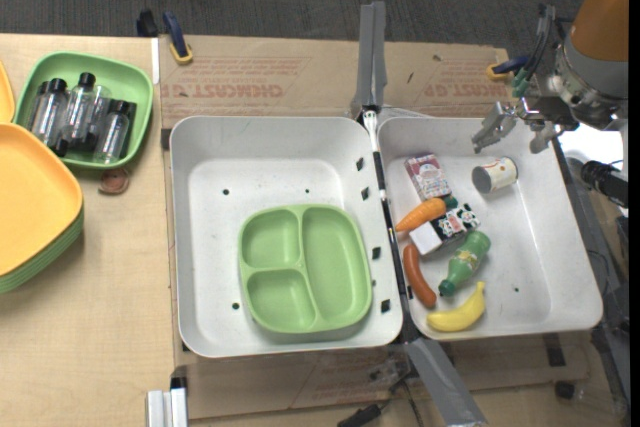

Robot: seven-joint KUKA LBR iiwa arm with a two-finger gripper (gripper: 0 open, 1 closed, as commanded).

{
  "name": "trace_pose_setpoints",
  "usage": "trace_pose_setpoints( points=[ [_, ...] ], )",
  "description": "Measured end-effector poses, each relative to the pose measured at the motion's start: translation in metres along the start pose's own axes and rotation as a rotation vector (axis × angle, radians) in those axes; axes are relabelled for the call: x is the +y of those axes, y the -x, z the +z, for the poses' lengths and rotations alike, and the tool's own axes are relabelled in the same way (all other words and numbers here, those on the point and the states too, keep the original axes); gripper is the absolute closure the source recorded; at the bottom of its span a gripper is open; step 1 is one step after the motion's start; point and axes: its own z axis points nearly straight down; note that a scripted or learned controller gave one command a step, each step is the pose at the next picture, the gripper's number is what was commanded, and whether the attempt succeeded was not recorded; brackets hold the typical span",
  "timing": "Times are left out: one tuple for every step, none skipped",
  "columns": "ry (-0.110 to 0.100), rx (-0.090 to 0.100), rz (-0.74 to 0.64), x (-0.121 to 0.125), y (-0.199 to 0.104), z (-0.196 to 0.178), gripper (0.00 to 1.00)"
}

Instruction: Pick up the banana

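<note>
Camera view: the shallow white plastic right bin point(560, 245) is taken as landmark. At its far right corner the grey two-finger tool point(513, 127) is held spread open, grasping nothing. The curved yellow banana point(458, 311) is seen at its near edge, well apart from the tool.

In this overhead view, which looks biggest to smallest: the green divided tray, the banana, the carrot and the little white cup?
1. Green divided tray, by far the largest.
2. Banana.
3. Carrot, close to the banana in length, so that pair is uncertain.
4. White cup, smallest.
</note>
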Motion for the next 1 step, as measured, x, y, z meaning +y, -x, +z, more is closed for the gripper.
trace_pose_setpoints(
  points=[
    [0.002,0.001,-0.163,-0.0032,0.0191,0.1518,0.0]
  ],
)
